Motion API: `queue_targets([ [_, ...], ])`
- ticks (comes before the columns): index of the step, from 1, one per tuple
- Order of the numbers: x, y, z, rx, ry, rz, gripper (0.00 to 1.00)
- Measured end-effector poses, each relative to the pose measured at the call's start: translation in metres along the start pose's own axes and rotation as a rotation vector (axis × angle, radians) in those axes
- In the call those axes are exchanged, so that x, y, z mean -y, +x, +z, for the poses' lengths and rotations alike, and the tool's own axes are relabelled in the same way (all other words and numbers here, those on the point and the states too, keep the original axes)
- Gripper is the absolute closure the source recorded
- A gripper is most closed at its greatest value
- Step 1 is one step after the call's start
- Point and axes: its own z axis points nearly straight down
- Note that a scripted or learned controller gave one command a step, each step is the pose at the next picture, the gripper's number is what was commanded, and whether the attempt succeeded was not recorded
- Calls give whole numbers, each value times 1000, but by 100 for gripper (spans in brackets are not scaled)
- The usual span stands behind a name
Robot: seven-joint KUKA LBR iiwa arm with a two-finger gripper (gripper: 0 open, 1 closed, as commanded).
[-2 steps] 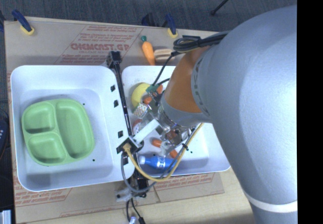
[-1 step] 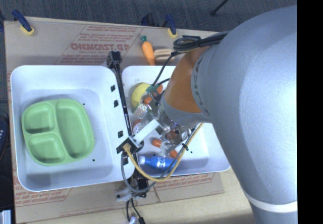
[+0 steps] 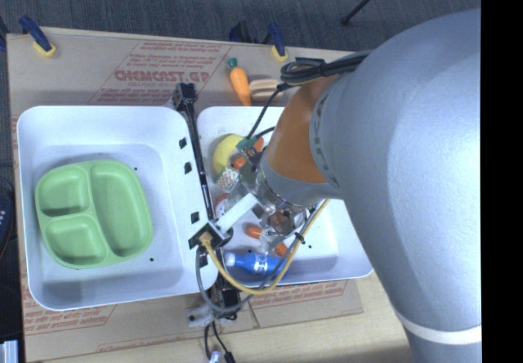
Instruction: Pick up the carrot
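Dark grey carpet is seen behind a bench (image 3: 65,67) covered with brown printed cardboard, on which two shallow white bins are placed side by side. One green divided plate (image 3: 92,212), with three compartments, is lying in the left bin (image 3: 33,132). The right bin (image 3: 347,259) is largely covered by the grey arm (image 3: 409,173), which is entering from the right with its orange band (image 3: 294,145) over the bin. The gripper (image 3: 245,210) is lowered into this bin among the objects; whether it is open or closed cannot be told, and nothing is clearly seen held in it.

One carrot (image 3: 239,83), orange with a green end, is lying outside the bins, on the cardboard just behind the rear rim of the right bin, beside one pale beige object (image 3: 261,89). It is well apart from the gripper.

Inside the right bin, one yellow rounded object (image 3: 226,150) and one blue bottle (image 3: 245,262) are seen, with some small orange pieces (image 3: 255,232) that are too hidden to identify. Two blue clamps (image 3: 37,34) are fixed at the rear edge of the bench.
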Motion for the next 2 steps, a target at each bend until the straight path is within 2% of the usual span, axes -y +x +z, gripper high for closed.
queue_targets([
  [2,0,0,0,0,0,0,0],
])
